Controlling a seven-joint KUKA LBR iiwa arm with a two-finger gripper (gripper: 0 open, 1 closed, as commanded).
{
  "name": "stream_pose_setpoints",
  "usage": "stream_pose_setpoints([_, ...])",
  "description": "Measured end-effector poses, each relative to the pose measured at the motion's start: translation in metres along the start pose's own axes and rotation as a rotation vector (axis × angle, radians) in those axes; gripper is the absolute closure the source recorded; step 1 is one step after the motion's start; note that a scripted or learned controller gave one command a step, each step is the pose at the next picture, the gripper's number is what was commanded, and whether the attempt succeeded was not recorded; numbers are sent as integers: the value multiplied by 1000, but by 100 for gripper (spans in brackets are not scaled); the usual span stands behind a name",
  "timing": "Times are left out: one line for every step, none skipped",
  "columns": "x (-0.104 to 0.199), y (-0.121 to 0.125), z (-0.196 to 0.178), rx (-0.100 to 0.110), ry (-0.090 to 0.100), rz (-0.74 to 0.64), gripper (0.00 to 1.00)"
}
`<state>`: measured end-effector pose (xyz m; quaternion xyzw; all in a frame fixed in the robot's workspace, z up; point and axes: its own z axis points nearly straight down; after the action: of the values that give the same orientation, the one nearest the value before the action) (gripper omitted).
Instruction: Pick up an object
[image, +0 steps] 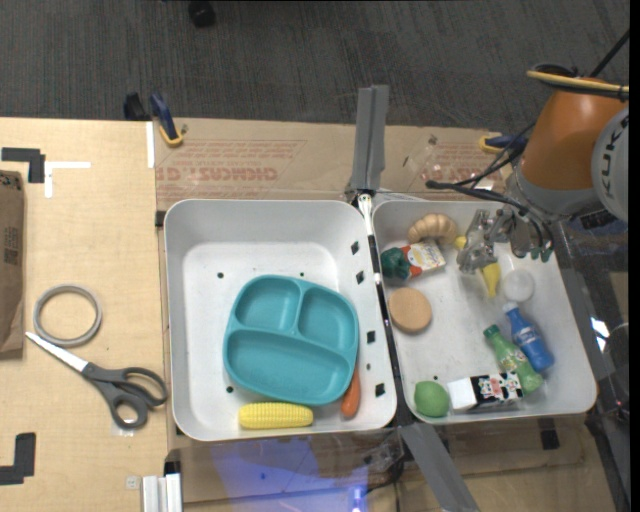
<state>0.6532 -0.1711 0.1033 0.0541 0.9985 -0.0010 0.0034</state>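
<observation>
Readable writing is pretty thin here: mirrored red lettering is printed on the cardboard sheet (240, 160) along the bench's far edge, but it can't really be made out, and white letters are half cut off on the grey arm (612, 170) at the right edge. The small carton (495, 390) near the right bin's front edge is patterned black and white, text too small to read

The left bin (190, 300) is taken up by a teal divided plate (293, 340) in the middle, with a corn cob (275, 416) along the front edge and a carrot (350, 396) at the front right corner

In the right bin (570, 390), a croissant (432, 227) is found by the far edge, a red and green packet (412, 260) near the left wall, a round brown cookie (410, 311) below it, a lime (432, 398) at the front left corner, plus a green bottle (512, 358) and a blue bottle (530, 340) near the right wall

The gripper (480, 250) is lowered at the far right part of that bin, just above a yellow banana-like piece (489, 278). How far apart it's spread can't be told, and nothing is clearly seen clamped in it
</observation>
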Motion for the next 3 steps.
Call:
stream_pose_setpoints([0, 0, 0, 0, 0, 0, 0])
stream_pose_setpoints([-2, 1, -11, 1, -7, -2, 100])
stream_pose_setpoints([-2, 1, -11, 1, -7, -2, 0])
